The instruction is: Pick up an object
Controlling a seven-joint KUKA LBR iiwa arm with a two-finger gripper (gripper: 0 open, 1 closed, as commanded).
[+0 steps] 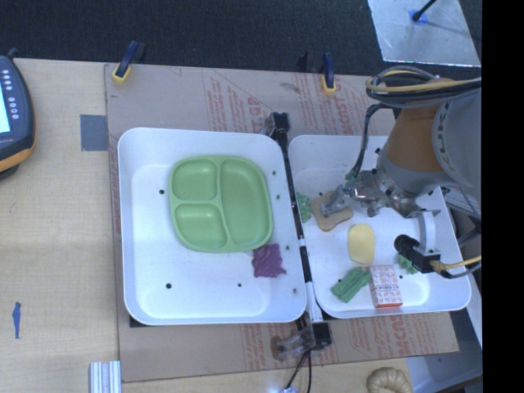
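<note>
The hand (342, 201) sits low in the right bin (327, 150) over a tan piece (332, 218); grip unclear. Next: close, lift.

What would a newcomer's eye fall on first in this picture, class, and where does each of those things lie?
First comes the green divided plate in the left bin, with a small purple lump by its lower right corner. Next comes the grey and orange arm reaching over the right bin, where a yellow lump, a green piece and a small red and white box lie.
</note>
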